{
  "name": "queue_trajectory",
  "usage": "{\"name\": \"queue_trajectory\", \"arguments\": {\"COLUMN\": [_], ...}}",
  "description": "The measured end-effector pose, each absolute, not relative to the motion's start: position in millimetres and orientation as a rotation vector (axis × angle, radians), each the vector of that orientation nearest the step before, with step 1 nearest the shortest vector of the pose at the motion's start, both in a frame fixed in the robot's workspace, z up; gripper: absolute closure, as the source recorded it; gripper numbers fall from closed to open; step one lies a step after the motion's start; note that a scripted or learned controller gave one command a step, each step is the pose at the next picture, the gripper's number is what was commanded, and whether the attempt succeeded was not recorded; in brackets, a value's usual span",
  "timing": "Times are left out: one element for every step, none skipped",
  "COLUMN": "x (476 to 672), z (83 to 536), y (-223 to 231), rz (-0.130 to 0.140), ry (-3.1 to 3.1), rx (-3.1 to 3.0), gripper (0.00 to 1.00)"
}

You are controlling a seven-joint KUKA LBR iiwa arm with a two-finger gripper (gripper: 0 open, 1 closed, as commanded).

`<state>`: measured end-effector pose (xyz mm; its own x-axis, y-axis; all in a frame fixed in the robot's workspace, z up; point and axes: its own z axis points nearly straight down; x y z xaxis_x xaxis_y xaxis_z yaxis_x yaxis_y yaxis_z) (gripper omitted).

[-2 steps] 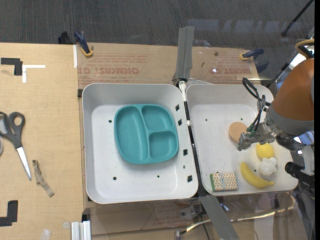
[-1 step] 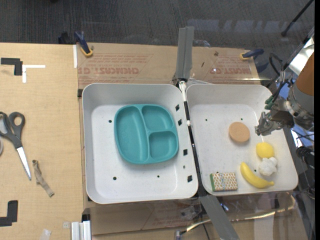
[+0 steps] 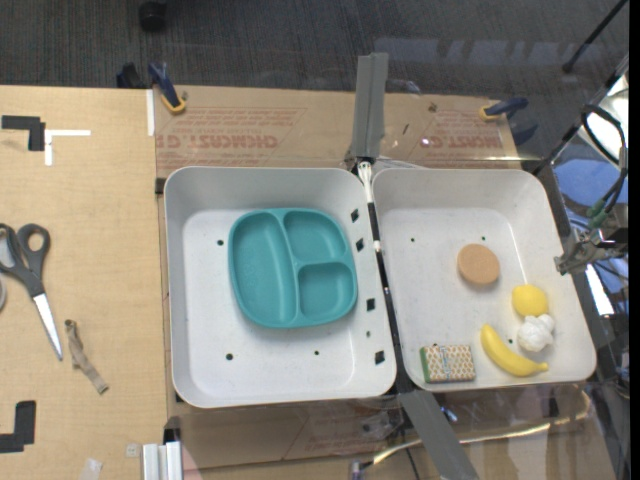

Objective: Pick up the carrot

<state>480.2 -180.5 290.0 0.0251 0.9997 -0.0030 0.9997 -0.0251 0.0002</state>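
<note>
Approach step, by my judgement: the shallow white right-hand bin (image 3: 440,218) holds a round tan disc (image 3: 479,265), a yellow lemon (image 3: 530,300) and a yellow banana (image 3: 510,354). Locate your carrot first. You cannot tell the end effector's state.

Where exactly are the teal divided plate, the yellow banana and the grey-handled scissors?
Teal divided plastic plate (image 3: 262,268): camera view, floor of its long left compartment.
Yellow curved banana (image 3: 508,355): camera view, middle of its body.
Grey-handled metal scissors (image 3: 33,242): camera view, on one handle loop.
</note>
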Motion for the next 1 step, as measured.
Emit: {"name": "queue_trajectory", "arguments": {"x": [478.4], "z": [266.0], "y": [-48.6], "rz": [-0.005], "ry": [2.325], "rx": [2.114], "gripper": [1.00]}}
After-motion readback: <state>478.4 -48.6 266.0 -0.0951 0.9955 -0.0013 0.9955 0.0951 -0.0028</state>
